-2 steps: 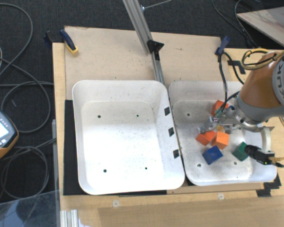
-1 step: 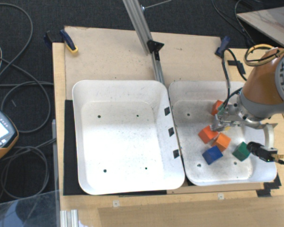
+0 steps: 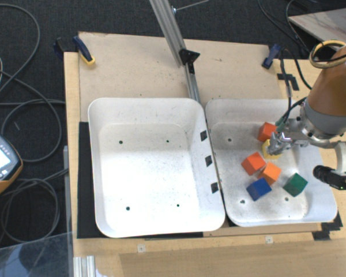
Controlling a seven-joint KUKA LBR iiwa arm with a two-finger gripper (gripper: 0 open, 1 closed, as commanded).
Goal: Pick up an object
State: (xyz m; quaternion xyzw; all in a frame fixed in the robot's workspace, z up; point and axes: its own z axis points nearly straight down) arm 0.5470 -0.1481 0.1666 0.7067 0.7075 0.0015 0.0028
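blocks (image 3: 265, 172) in the right bin (image 3: 236, 212), end effector (image 3: 275, 145) low among them, grip unclear

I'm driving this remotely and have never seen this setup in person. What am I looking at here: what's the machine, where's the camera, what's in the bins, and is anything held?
One camera looks down at a slant on a wooden bench with two shallow white bins: the left bin and the right bin. The grey and orange robot arm reaches in from the right, and its gripper is low over the right bin. In that bin lie small blocks: an orange block by the gripper, a second orange block, a smaller orange block, a blue block and a green block. I can't tell whether anything is gripped.
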